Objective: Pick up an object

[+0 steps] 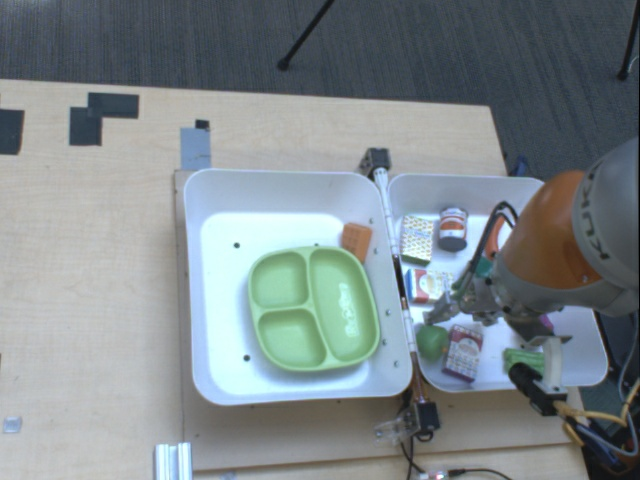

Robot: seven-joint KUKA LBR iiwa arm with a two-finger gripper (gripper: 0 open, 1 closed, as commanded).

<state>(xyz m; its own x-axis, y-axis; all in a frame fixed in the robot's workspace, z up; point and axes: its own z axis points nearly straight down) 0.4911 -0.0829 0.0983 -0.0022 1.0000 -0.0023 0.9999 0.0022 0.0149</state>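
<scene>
Bright, even light; slightly soft focus

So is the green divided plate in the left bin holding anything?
Empty: the green divided plate shows three bare compartments; the orange block lies beside it.

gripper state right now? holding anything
gripper: cannot be told; it sits low in the right bin among the small items, by the green ball and the red-and-white packet, with nothing visibly held.
</scene>
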